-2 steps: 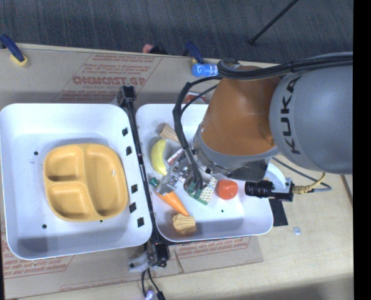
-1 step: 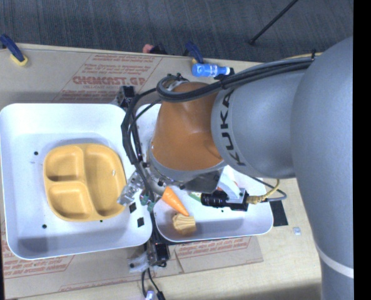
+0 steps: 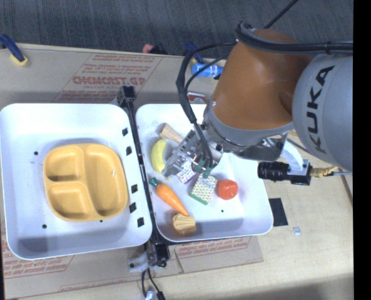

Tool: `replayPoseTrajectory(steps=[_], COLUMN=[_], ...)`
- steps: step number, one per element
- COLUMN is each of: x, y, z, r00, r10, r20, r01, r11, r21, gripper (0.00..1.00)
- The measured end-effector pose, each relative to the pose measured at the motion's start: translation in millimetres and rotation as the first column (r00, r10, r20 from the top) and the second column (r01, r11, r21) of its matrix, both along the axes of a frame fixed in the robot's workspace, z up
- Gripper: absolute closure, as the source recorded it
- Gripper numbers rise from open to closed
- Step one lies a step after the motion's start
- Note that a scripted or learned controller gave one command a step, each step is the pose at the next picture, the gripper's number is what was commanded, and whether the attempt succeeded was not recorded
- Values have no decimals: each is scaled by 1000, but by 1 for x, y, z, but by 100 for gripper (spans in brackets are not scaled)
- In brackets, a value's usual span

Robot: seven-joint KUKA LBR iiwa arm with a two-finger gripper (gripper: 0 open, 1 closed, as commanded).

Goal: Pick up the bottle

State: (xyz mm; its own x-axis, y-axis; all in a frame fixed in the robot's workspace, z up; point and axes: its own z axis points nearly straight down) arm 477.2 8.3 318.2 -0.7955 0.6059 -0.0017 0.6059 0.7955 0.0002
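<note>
My gripper [image 3: 189,157] hangs low over the middle of the right bin [image 3: 254,220], under the orange wrist band. Just below its tip peeks a small object with a purple-and-white patterned label [image 3: 186,175], likely the bottle; the gripper hides most of it. Whether the gripper touches it cannot be told from this angle.
The right bin also holds a banana [image 3: 158,155], a carrot [image 3: 171,197], a red tomato [image 3: 227,189], a green checkered piece [image 3: 202,191], a tan bread piece [image 3: 184,223] and a beige stick [image 3: 169,132]. A yellow divided tray [image 3: 85,181] lies in the left bin [image 3: 16,130].
</note>
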Motion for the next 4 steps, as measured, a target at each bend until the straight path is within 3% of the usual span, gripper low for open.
replayPoseTrajectory(steps=[1,2,3,4], x=[-1,0,-1,-1], y=[24,-36,6,69], z=[-119,-19,-90,-77], r00=[999,985,980,996], r10=[-42,171,201,91], r20=[-6,-1,-4,-3], r01=[42,-171,-201,-91], r11=[999,985,980,996], r21=[0,-1,1,0], gripper=[100,100,100,100])
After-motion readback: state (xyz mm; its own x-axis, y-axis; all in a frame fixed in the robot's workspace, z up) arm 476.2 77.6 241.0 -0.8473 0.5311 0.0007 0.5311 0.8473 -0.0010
